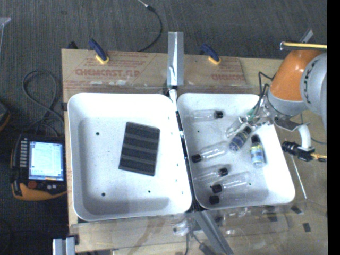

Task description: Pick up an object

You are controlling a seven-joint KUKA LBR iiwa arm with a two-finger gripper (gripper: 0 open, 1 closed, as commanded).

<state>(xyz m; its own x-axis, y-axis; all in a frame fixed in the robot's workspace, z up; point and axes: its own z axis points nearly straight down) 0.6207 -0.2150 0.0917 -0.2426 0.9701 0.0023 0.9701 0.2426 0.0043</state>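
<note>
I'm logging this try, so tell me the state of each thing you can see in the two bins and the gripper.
Black ridged pad: lying flat in the left bin.
Clear vials with black caps: capped, lying on their sides in the right bin.
Small bottle with yellow label: capped, lying down.
Blue-labelled vial: lying at the gripper, grip unclear.

floor: dark grey ribbed carpet [223,9] lying under everything
bench: brown cardboard-topped board [114,70] sitting clamped by blue-and-yellow clips [98,50]
cable: thin black cord [151,23] trailing across carpet
</note>
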